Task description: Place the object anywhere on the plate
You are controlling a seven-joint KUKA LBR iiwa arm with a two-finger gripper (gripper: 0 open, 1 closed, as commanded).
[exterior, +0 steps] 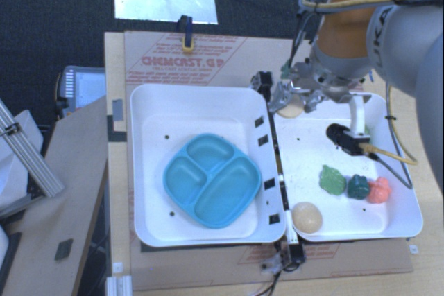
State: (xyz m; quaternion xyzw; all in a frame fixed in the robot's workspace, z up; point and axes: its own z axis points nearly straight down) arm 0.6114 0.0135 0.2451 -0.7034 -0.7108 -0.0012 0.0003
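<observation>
Grey metal of the gripper (295,95) is hanging over the far left corner of the right bin (402,225); whether its jaws are gripping anything I cannot tell. Just beneath, a pale rounded object (291,109) is peeking out, its long axis unclear. Left of it, the blue plate (211,179) is lying in the left bin (149,114). A cream egg (306,216) is sitting near the right bin's front left corner.
</observation>
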